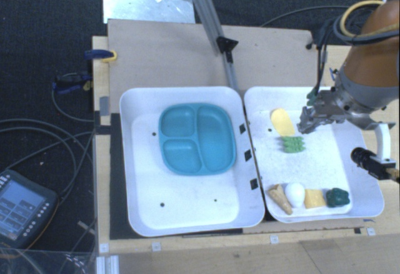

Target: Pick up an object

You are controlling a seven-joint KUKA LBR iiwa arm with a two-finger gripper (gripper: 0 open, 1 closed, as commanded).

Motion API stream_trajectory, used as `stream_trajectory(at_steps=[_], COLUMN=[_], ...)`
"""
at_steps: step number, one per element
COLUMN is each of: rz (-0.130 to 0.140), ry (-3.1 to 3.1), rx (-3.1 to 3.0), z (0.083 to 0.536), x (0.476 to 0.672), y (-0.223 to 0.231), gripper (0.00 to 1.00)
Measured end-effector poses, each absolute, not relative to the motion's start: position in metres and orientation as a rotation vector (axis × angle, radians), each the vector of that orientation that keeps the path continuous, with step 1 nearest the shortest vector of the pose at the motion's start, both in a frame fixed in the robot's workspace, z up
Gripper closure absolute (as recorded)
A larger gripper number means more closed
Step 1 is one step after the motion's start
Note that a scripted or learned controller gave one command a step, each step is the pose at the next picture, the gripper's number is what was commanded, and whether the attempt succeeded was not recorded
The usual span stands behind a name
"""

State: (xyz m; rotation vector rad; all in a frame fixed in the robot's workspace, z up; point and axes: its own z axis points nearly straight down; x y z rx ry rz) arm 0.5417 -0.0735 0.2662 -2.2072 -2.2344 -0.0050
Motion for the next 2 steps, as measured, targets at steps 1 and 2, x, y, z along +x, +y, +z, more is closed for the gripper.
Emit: stream_trajectory(at_steps=[1,2], rz=[-0.004,-0.004], ry=[-2.235,-2.234], rx=[-2.206,-2.207], z=[0.264,0.264], x=[0.533,0.52], y=[-0.01,0.047], gripper=[1.0,1.0])
